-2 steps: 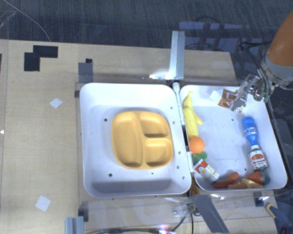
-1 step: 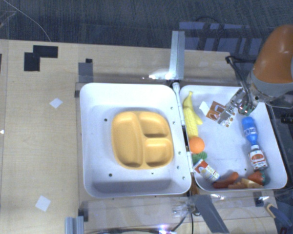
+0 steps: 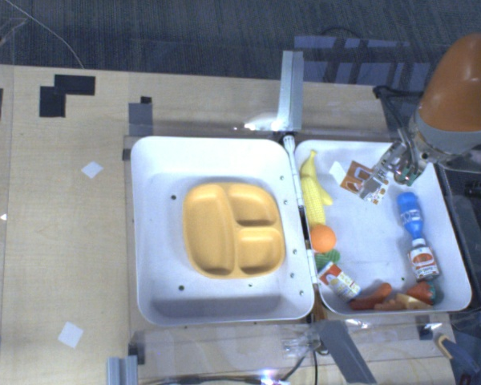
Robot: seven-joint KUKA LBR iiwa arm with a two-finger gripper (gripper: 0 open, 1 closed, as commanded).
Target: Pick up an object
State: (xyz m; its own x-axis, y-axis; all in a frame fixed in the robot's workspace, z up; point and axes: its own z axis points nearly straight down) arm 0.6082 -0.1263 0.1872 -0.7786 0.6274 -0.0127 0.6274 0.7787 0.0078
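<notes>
One arm is reaching in from the right, and its tool (image 3: 393,169) is hanging over the far part of the right bin (image 3: 457,295), with the fingertips pointing toward the small orange-and-white packet (image 3: 361,180) that is lying just beside them on the left. Whether the tool is open, closed or already pinching the packet's edge I cannot tell, as the metal parts are blurring into the packet there. Nearest after the packet is a blue bottle (image 3: 409,212), sitting just below the tool toward the near side, with its long axis running from far to near and a red-labelled bottle (image 3: 422,261) lying in line beyond it. Farther left, along the bin's inner wall, a banana (image 3: 310,167) and a corn cob (image 3: 313,203) are lying lengthwise, an orange (image 3: 323,238) is resting below them, and red items (image 3: 385,294) are crowding the near edge. Judging by closeness, the packet is looking like the likeliest target, calling for a short move leftward and down. In the left bin (image 3: 160,295) a yellow divided tray (image 3: 231,228) is sitting, well apart from the tool.
</notes>
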